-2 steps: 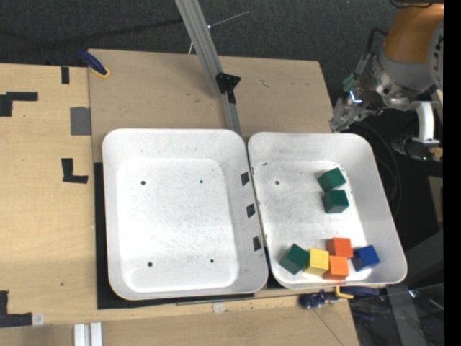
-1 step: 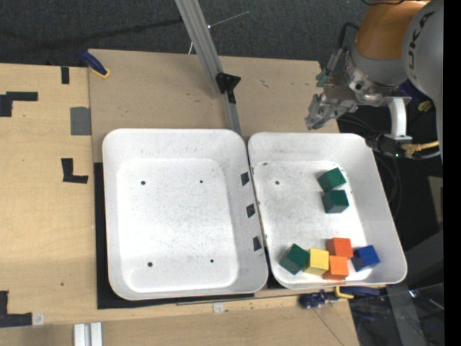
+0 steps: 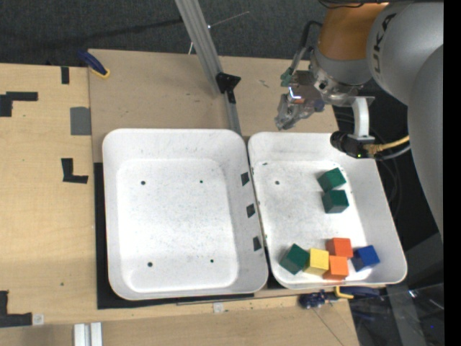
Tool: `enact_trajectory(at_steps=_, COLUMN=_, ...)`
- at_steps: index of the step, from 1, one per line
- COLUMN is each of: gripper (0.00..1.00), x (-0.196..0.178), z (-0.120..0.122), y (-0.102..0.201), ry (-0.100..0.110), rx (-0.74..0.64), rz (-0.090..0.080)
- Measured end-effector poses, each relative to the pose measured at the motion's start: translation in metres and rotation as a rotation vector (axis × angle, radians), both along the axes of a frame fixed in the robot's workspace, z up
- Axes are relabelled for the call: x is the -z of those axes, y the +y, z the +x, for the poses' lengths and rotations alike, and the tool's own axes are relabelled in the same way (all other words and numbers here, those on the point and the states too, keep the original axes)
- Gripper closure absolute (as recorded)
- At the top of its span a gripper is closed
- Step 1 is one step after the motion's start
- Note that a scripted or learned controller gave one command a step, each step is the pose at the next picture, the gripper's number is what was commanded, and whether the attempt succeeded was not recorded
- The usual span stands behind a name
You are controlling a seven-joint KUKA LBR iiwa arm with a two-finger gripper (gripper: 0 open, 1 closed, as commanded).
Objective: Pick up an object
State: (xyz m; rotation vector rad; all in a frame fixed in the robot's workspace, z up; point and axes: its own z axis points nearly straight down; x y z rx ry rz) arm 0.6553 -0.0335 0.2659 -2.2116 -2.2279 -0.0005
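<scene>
— Where do we find the things to pick?

— All of them lie in the right bin (image 3: 382, 215). Two dark green blocks (image 3: 333, 189) sit touching each other near its right edge, about halfway along, one just behind the other. Along the front edge we see a cluster: a green block (image 3: 294, 259) at the left end, a yellow block (image 3: 318, 259) touching it, then two orange blocks (image 3: 338, 256) stacked or pressed close together, and a blue block (image 3: 366, 257) at the right end, close to the bin's front right corner.

— And the gripper?

— We see the gripper (image 3: 289, 115) above the back left corner of the right bin, right at its rim, well apart from every block. Nothing shows between its fingers. Whether they are open or closed we cannot tell; they look blurred and small.

— What about the arm?

— The grey arm (image 3: 403, 42) comes in from the right, its orange band (image 3: 353, 20) just above the wrist.

— The rest of the bench?

— The left bin (image 3: 115, 193) lies just beside the right one, their edges touching along the middle. A slanted metal bar (image 3: 202, 34) runs down from the back edge of the bench (image 3: 43, 207) to the back rims where the bins meet. Black tape marks (image 3: 72, 170) lie on the bench's left part.
</scene>
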Motion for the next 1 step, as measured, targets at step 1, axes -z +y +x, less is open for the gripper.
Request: enact_trajectory(at_steps=1, gripper=1.0, x=0.0061, z=0.0086, y=0.0449, ry=0.0, rx=0.001, rz=-0.001)
